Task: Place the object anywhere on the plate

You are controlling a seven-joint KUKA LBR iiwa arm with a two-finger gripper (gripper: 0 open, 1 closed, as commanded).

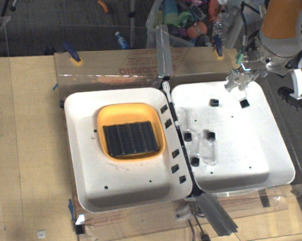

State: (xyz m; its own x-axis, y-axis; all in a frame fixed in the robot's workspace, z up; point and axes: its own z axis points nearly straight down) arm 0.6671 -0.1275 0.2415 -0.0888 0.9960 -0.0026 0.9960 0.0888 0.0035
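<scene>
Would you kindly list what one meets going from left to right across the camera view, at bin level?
Left white bin → orange plate with a dark ribbed object lying on it → divider between the bins → right white bin → tool, over that bin's far edge.

We see the tool [239, 79], bare silvery metal with a dull shine, hanging from an arm sleeved in smooth orange [282, 10]. Just below it sits a right bin [275, 150] of smooth white plastic, faintly glossy. Further to its left, a second white bin [84, 147] of the same plastic holds a glossy yellow-orange plastic plate [107, 115] carrying a dark, ribbed, matt object [130, 139]. The counter [25, 150] looks like pale matt wood.
</scene>
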